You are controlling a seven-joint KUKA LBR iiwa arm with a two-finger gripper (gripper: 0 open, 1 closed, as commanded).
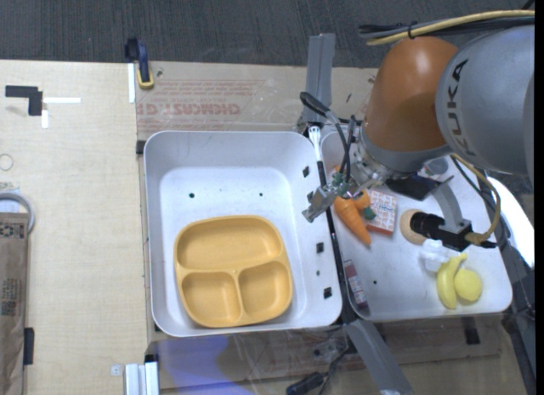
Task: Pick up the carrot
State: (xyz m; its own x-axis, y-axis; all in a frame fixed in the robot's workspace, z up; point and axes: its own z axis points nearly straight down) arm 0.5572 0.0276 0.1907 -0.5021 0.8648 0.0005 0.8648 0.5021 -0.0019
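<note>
Carrot x1, right bin | banana x1 | tray x1 | end effector grip unclear

Single fixed camera above the bench, angled downward. Frame spans both white bins: left bin left of the gripper, right bin beneath it. Moderate stand-off, probably; arm enters from the right.

The arm's orange band hides the right bin's far side; the carrot's upper end disappears under the wrist, and the jaws' state is indiscernible.
</note>
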